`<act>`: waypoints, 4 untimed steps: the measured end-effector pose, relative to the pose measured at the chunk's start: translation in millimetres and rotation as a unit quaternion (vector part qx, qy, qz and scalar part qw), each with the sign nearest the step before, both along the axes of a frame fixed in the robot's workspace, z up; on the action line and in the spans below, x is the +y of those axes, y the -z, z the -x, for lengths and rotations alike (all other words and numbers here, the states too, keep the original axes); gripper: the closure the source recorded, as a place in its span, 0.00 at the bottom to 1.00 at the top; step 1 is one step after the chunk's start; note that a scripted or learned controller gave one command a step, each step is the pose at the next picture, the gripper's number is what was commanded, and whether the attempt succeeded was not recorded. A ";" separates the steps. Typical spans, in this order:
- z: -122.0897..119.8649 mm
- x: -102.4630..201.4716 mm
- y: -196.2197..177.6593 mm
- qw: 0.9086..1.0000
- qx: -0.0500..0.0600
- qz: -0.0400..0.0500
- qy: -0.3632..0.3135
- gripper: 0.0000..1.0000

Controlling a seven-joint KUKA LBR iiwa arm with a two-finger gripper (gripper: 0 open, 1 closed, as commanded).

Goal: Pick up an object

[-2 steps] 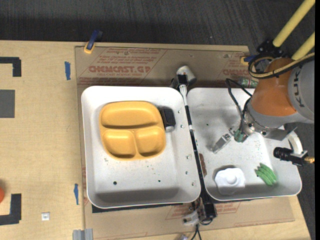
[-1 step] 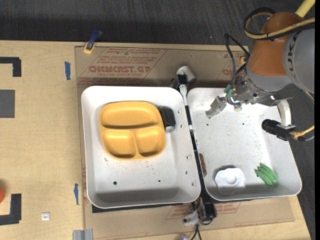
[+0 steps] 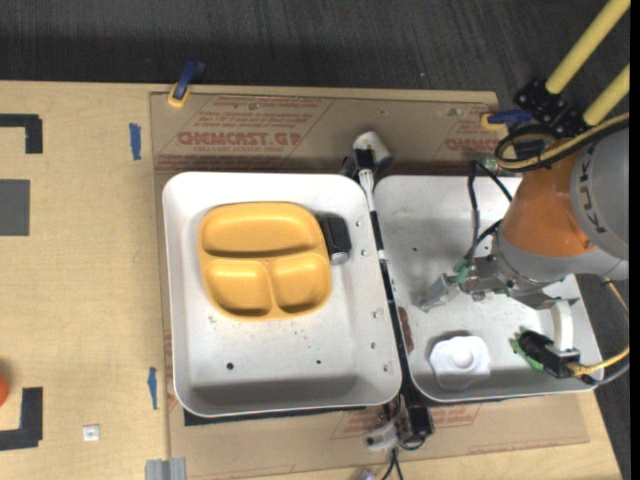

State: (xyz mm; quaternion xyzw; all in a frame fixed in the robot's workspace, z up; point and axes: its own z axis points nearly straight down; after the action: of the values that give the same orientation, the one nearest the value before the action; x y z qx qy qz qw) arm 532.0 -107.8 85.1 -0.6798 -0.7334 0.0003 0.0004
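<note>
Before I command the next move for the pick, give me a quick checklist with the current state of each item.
1. Target in view: ok. A white object lies near the front edge of the right bin.
2. Gripper over the right bin: ok, it sits above the bin floor, left of the arm's orange band.
3. Gripper lined up with the white object: not ok, it is offset toward the bin's middle, apart from the object.
4. Object between the fingers: not ok, nothing is seen held.
5. Finger opening: cannot tell.
6. Left bin contents: ok, the yellow tray and a dark object lie apart from the arm.
</note>
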 end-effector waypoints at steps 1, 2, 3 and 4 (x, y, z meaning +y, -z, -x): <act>-1.2 0.9 -10.3 1.000 -0.002 -0.001 0.000 1.00; 53.1 1.0 -59.8 0.990 0.001 -0.001 0.142 1.00; 53.1 1.0 -59.8 0.990 0.001 -0.001 0.142 0.00; 48.8 -67.2 -89.7 0.984 -0.001 0.000 0.181 0.00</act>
State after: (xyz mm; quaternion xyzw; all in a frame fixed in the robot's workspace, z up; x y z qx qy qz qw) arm 483.2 -175.0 174.8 -0.8012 -0.5984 0.0002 -0.0003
